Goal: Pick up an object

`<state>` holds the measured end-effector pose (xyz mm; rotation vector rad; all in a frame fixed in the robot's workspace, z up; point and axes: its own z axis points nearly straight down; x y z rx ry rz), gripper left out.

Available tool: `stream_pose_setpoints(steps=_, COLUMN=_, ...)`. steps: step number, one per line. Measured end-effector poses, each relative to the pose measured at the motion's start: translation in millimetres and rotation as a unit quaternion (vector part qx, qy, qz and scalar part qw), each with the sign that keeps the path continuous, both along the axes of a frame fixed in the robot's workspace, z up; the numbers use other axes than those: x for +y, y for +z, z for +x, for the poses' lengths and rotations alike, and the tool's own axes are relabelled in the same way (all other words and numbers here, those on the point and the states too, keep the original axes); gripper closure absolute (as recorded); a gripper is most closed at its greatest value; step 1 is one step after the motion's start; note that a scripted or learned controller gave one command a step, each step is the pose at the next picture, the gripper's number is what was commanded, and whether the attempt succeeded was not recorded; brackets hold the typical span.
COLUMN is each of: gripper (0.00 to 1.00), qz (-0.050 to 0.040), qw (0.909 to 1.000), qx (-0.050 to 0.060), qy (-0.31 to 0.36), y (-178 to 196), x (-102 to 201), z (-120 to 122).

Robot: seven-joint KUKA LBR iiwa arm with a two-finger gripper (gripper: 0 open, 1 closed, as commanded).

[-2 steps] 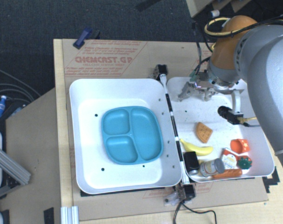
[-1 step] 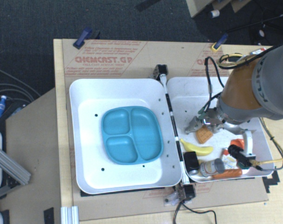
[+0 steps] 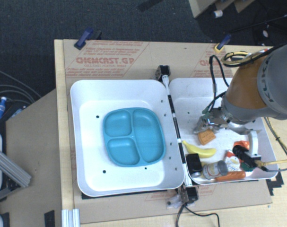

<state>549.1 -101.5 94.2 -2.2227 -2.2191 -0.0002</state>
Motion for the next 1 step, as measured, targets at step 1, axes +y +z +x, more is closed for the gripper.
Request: stream_pose_setpoints(steps=1, gripper=1.00, qz=-0.0001, qw=1.0000, qx=-0.001, qy=0.001, y=118.2, x=39.1, z=-17.6)
